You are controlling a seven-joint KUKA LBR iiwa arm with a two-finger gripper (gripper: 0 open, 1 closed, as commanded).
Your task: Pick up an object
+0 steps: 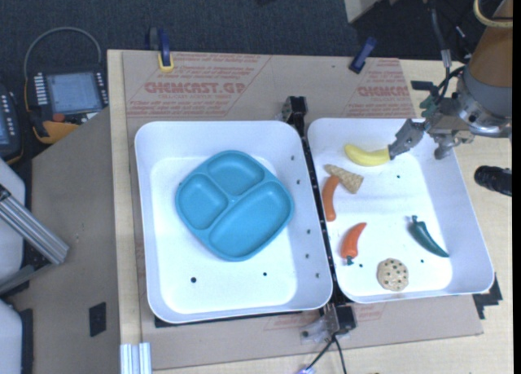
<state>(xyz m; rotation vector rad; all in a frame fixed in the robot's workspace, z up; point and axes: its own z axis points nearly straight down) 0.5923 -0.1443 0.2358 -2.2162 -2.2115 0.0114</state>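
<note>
My gripper (423, 142) hangs over the back of the right bin (464, 201), its two fingers spread open with nothing between them. Its left finger (403, 141) ends just right of a yellow banana (365, 155) lying near the bin's back wall. In front of the banana lie a waffle cone (345, 177) and an orange carrot (329, 198). Further forward are a red-orange pepper (353, 240), a dark green pepper (426, 236) and a round cookie (392, 274).
The left bin (163, 283) holds a blue divided plate (234, 204). A black clamp (295, 108) sits at the back between the bins. A pendant with a screen (72, 91) lies off the bench at left.
</note>
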